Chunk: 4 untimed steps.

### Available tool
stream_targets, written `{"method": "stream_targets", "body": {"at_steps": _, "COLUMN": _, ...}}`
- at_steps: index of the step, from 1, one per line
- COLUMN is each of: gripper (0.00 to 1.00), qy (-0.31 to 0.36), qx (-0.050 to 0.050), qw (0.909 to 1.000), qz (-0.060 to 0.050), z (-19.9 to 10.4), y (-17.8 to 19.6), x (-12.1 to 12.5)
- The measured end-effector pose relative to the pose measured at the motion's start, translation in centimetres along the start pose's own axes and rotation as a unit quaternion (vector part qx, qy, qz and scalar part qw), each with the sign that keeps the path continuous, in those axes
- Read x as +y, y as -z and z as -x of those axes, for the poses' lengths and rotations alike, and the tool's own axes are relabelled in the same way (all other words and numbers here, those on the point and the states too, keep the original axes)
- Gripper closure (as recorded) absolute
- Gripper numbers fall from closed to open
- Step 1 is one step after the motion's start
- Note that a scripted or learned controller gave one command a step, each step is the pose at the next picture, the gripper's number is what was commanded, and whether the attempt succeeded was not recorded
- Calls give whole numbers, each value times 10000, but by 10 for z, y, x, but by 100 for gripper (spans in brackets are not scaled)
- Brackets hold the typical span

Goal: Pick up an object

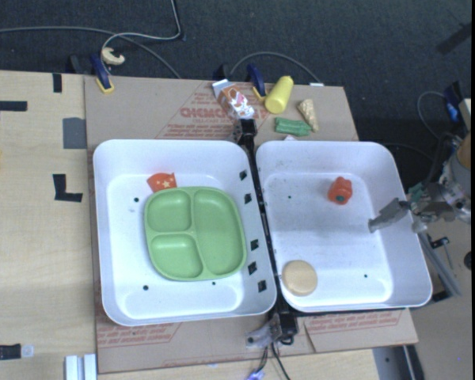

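- Nothing is picked up yet: the hand (389, 214) sits at the right bin's (380, 158) right rim, and I cannot tell its state.
- The red object (341, 190) and the round tan object (300, 277) lie in that bin, ungrasped.
- The whole grasp and lift remain.

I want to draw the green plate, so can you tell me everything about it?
The green plate is a light green tray with rounded corners that looks like smooth plastic. Raised ridges split it into three sections: two at the far side and one at the near side, all with nothing in them. It lies flat and turned a bit askew on the floor of the left white bin, about in the middle. A small orange thing sits right by its far left corner; whether they touch is hard to tell.
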<state>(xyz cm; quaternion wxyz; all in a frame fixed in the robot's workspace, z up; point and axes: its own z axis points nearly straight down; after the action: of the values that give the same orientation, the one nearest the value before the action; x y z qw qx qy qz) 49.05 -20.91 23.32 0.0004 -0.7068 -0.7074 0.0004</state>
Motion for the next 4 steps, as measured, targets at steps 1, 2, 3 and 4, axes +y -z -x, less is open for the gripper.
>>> {"method": "stream_targets", "body": {"at_steps": 1, "gripper": 0, "qy": 5, "qx": 3, "qw": 10000, "qz": -4, "z": -22, "y": -52, "x": 91}}
{"method": "stream_targets", "body": {"at_steps": 2, "gripper": 0, "qy": 15, "qx": -12, "qw": 10000, "qz": 46, "z": 14, "y": -145, "x": 150}}
{"method": "stream_targets", "body": {"at_steps": 3, "gripper": 0, "qy": 3, "qx": -16, "qw": 10000, "qz": 30, "z": -15, "y": -146, "x": 94}}
{"method": "stream_targets", "body": {"at_steps": 4, "gripper": 0, "qy": 0, "qx": -20, "qw": 10000, "qz": 40, "z": -13, "y": -146, "x": 47}}
